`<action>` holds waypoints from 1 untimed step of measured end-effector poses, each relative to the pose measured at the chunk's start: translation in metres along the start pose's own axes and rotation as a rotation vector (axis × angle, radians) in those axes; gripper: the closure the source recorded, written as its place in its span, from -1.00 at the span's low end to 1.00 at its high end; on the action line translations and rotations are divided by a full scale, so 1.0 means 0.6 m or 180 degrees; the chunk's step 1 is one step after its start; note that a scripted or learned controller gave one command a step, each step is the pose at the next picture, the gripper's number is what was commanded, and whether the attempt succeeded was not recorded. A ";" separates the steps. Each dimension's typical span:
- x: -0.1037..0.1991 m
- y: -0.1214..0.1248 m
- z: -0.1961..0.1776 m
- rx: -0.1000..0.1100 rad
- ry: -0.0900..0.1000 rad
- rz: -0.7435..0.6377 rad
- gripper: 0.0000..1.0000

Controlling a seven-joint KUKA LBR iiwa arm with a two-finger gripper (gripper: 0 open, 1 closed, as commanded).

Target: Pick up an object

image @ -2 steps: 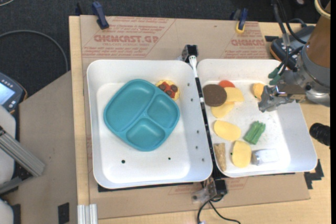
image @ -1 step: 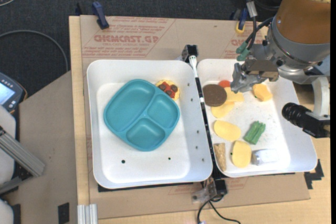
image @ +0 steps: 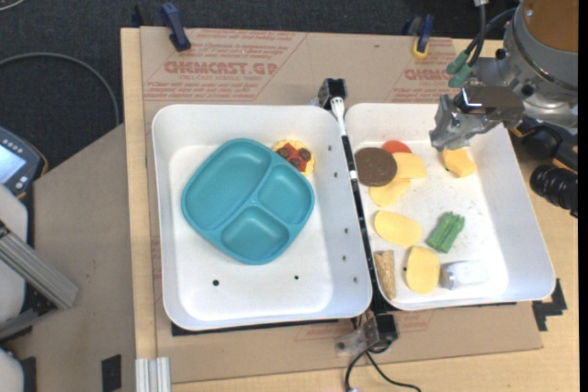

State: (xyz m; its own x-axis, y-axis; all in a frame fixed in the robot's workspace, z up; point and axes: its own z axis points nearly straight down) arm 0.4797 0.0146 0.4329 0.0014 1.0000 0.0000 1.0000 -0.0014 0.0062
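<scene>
My gripper (image: 448,135) hangs over the back of the right bin (image: 516,197), coming in from the right. Just in front of it and to its right lies a yellow-orange chunk (image: 459,163); I cannot tell whether they touch. The same bin holds a brown disc (image: 375,166), a red piece (image: 397,146), several flat yellow pieces such as one (image: 397,227) in the middle, a green block (image: 446,231), a white-grey item (image: 462,273) and a tan bar (image: 385,272).
The left bin (image: 175,151) holds a teal divided plate (image: 248,199) and a small red-and-yellow toy (image: 295,155) at its back right. A ridge with a black clip (image: 332,91) separates the bins. Blue clamps (image: 174,25) hold the cardboard base.
</scene>
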 end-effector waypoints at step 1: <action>-0.034 0.001 -0.074 -0.0005 -0.0002 0.0003 1.00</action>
State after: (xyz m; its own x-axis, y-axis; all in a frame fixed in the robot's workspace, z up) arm 0.4798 -0.0059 0.4774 0.0023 1.0000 -0.0006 1.0000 -0.0023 0.0078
